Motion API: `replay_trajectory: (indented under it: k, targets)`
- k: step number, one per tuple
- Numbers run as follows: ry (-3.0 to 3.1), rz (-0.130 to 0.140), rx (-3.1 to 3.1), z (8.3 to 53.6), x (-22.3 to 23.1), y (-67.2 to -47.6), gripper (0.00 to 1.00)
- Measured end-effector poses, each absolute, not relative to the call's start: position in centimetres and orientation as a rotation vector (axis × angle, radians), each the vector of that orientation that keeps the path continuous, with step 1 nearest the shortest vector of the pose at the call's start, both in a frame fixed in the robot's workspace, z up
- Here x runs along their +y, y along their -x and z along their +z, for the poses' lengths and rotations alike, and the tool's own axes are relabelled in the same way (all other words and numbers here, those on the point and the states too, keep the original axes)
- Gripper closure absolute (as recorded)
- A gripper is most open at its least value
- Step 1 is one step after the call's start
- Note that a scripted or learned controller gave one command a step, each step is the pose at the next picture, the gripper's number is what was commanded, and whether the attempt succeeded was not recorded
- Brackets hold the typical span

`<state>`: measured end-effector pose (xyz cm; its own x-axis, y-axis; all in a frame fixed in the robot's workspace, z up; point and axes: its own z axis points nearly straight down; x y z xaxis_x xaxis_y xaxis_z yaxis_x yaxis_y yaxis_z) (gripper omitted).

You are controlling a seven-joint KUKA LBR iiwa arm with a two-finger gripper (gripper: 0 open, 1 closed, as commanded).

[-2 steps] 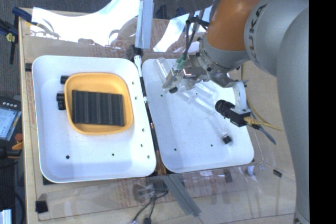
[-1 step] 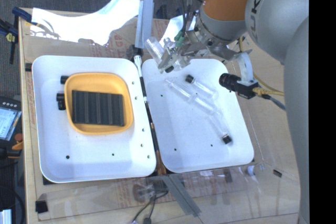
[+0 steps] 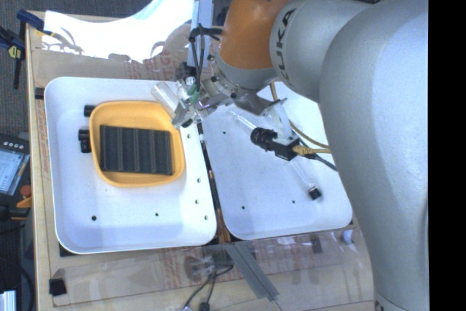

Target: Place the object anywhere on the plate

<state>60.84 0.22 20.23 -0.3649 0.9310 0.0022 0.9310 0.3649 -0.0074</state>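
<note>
Far left, the left bin (image 3: 131,218) lies on the bench, shallow and white. We note two small black pieces against its left side: one (image 3: 89,111) near the plate's upper-left corner, the other (image 3: 84,140) just below it, beside the plate's left rim. The yellow plate (image 3: 125,111) sits in the upper half of this bin, a rounded rectangle with a raised rim. Inside it a dark ribbed object (image 3: 138,149) lies flat, its grooves running top to bottom and its edges just inside the yellow rim on all sides. So the task's thing rests on the plate, apart from the gripper. Moving right, the gripper (image 3: 182,107) hangs over the plate's upper-right corner, close to the seam between the two bins. It looks pale and partly see-through against the white plastic, and we cannot tell whether it is spread or pressed together; we see nothing clearly pinched in it. Further right, the right bin (image 3: 255,207) holds one small black piece (image 3: 314,193) toward its lower-right part. The grey arm (image 3: 364,98) enters from the right, its orange band (image 3: 247,33) above the gripper.
</note>
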Motion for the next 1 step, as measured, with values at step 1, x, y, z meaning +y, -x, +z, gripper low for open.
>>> replay_trajectory:
  k: [1]
  targets:
    - [1.768, 0.005, -2.592, 20.36, 0.21, -60.90, 0.00]
